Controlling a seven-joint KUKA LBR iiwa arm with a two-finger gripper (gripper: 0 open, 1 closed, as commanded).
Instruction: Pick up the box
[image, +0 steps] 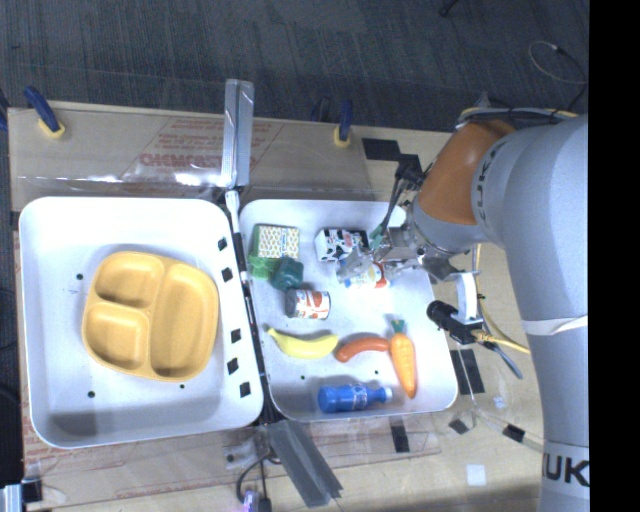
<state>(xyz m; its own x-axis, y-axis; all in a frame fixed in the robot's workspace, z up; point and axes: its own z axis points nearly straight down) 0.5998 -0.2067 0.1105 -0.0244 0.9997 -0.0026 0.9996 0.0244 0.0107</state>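
A small box with a black-and-white pattern (338, 243) lies near the back of the right bin (430, 385). A flat box with a green-and-white check (275, 240) lies at that bin's back left corner. My gripper (364, 264) is down in the right bin, just right of and in front of the black-and-white box, touching or nearly touching its near edge. A small red-and-white thing (379, 276) sits right by the gripper's tip. The arm's orange band (452, 180) and grey wrist hang over the bin's right rim.
Also in the right bin are a dark green lump (288, 272), a small can (308, 303), a banana (303, 344), a red-orange pepper (362, 346), a carrot (401, 362) and a blue bottle (352, 397). The left bin (50, 240) holds a yellow divided plate (150, 312).
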